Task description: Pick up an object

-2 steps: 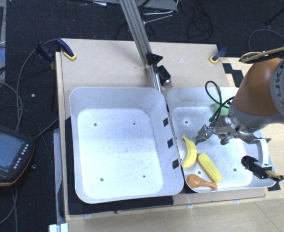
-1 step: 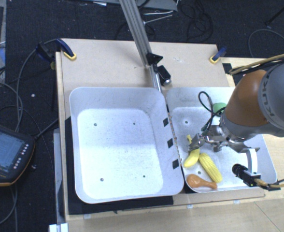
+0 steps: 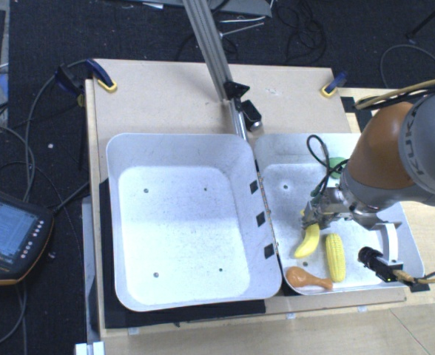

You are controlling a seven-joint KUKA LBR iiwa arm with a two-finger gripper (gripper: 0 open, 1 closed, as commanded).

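Currently end effector (image 3: 315, 214) down in right bin (image 3: 291, 170), just above banana (image 3: 307, 242); finger state not discernible. Corn cob (image 3: 335, 256) alongside: risk of nudging both, grasp slipping.

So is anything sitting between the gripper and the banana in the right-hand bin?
Nothing visible does. The gripper is directly over the upper end of the banana in the right bin. The corn cob lies beside the banana on its right, and the orange piece lies below it, neither in the path.
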